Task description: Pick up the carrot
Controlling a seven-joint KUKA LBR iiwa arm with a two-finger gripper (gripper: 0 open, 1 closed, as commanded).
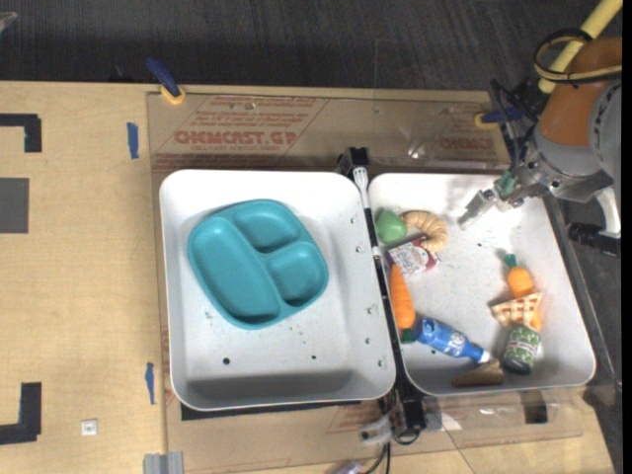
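Against the right bin's [573, 294] left wall, at about nine o'clock in that bin, lies the carrot [402, 300], just below a red-and-white packet [413, 257] and above a blue bottle [449, 341]. Well apart, toward one o'clock, the claw [486, 203] hangs open, gripping nothing. Another small carrot [518, 279] rests toward three o'clock.

Pale wooden bench [79, 294], black tape marks [28, 131], blue clamps [163, 77], dark carpet floor [296, 18]
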